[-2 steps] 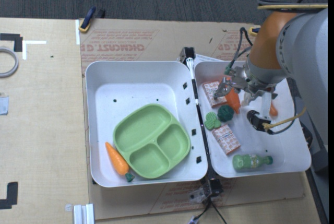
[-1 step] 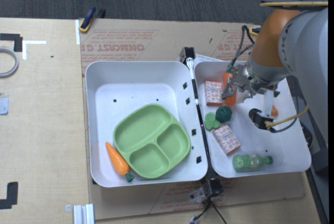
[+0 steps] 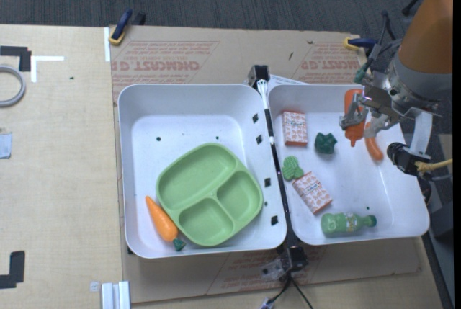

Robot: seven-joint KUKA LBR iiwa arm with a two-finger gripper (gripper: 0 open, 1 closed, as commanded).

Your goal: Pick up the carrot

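The gripper (image 3: 362, 122) hangs over the far right part of the right bin (image 3: 403, 217), and whether it is open or closed I cannot tell. There are orange shapes (image 3: 351, 113) right at its tip, and they could be part of the tool or something orange under it (too tangled to call), so I won't say it holds anything.

The plain carrot (image 3: 160, 218) is in the other bin altogether. It lies in the near left corner of the left bin (image 3: 133, 156), just beside the rim of the green divided plate (image 3: 209, 194). From the gripper that is well to the left and nearer the camera, across the wall where the bins meet. Its long axis runs on a diagonal, the orange tip toward the far left and the green leafy end toward the near edge. My read is that the arm needs a long reach across and a turn of the wrist to straddle that diagonal.

The count:
- two bins
- one carrot that is clearly a carrot
- one plate
- two red-and-white cartons (image 3: 294, 128)
- one dark green piece (image 3: 325, 143)
- one pale green piece (image 3: 292, 168)
- one green bottle (image 3: 348, 222)
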